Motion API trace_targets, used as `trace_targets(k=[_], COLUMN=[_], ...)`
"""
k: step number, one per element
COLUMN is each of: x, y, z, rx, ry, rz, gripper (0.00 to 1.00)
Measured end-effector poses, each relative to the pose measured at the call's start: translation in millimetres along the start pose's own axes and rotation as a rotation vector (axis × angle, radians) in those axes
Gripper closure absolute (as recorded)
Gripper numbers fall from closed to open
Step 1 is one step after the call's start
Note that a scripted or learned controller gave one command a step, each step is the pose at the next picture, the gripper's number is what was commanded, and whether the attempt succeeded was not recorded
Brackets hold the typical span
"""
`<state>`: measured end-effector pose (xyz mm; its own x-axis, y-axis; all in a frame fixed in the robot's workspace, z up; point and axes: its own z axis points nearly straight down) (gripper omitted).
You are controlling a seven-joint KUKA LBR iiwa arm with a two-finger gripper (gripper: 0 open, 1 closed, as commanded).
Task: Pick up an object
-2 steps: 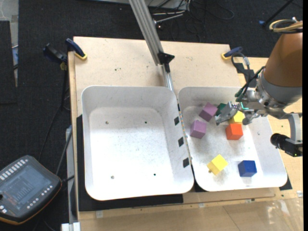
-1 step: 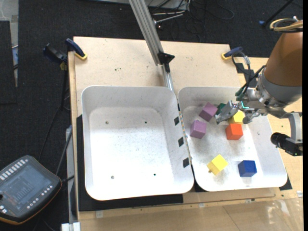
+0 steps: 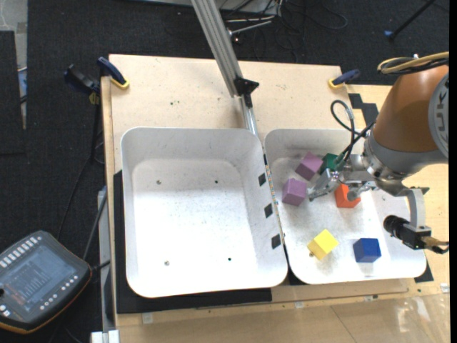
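**Arm low in right-hand bin, among scattered blocks**

Two white bins sit side by side on a bench. The right bin (image 3: pixel 414 266) is the landmark. Inside it: two purple blocks—one (image 3: pixel 309 166) near its far-left part, the other (image 3: pixel 293 191) just nearer the camera—an orange block (image 3: pixel 348 196) approx. mid-bin, a yellow block (image 3: pixel 323 244) toward the near edge, and a blue block (image 3: pixel 367 249) beside it. They lie loose and apart, prob. so a pick can reach any one.

The gripper (image 3: pixel 323 184) hangs low over the bin's middle, between the nearer purple block and the orange one—likely lining up on one of them. Its jaw state can't be told; wrist & cables cover it. A green thing (image 3: pixel 330 161) behind the gripper is partly hidden. No block is seen held.
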<state>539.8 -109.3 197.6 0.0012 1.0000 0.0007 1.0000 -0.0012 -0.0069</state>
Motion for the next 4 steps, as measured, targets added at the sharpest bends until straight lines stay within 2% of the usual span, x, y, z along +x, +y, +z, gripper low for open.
trace_targets(k=[2,3,4], x=[-7.5,-7.4,-8.8], y=[5.5,6.2,17.0], z=[104.5,92.4,35.0], rx=[-0.005,-0.008,-0.013], ry=[-0.001,-0.001,-0.002], rz=[-0.001,0.0,-0.004], gripper=[0.0,1.0,1.0])
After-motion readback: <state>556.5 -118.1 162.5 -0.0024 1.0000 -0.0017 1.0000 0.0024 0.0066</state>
